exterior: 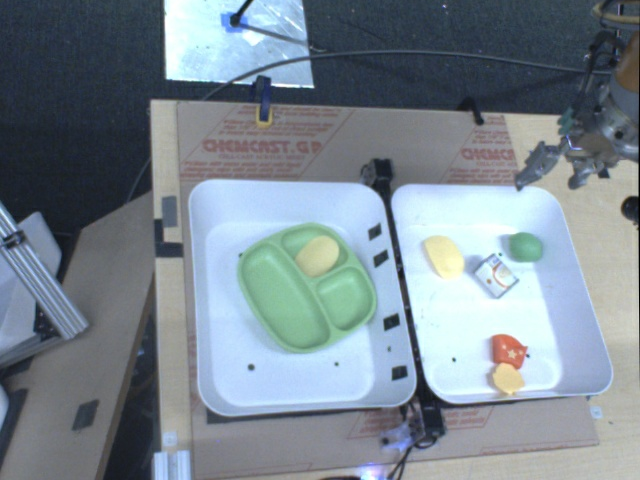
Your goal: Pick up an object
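My gripper (556, 169) hangs at the upper right, above the far edge of the right bin (590, 353), with its two fingers spread open and nothing between them. Below it in the right bin lie a green ball (525, 247), a yellow oval piece (444, 257), a small white and grey box (495, 275), a red piece (508, 348) and a small orange piece (507, 378). The green ball is the nearest to the gripper, a little in front of it.
The left bin (215, 368) holds a green divided tray (290, 303) with a yellow round thing (318, 255) in one compartment. Black clips run along the seam between the bins (390, 288). A cable (420, 58) arcs over the back of the bench.
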Robot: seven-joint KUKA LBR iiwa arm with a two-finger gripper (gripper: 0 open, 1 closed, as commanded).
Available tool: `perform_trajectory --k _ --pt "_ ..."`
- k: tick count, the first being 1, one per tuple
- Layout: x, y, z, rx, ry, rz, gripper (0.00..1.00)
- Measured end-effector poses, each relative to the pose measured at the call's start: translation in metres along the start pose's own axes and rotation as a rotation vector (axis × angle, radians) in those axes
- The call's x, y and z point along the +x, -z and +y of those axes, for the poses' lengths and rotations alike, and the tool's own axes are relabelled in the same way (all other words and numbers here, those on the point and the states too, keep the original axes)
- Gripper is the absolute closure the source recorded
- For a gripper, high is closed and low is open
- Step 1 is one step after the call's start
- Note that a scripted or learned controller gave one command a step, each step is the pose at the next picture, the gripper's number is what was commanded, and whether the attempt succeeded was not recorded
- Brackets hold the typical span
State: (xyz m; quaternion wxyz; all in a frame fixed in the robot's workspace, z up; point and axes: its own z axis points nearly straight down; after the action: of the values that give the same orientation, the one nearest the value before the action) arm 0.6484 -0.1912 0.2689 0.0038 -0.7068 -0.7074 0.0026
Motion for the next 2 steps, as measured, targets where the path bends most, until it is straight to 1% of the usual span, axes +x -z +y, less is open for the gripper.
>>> perform_trajectory --k 1,2 --pt "0.001 0.008 0.002 -0.012 0.003 -0.003 0.0" --pt "0.004 -0.053 0.007 -0.009 0.005 -0.002 0.0"
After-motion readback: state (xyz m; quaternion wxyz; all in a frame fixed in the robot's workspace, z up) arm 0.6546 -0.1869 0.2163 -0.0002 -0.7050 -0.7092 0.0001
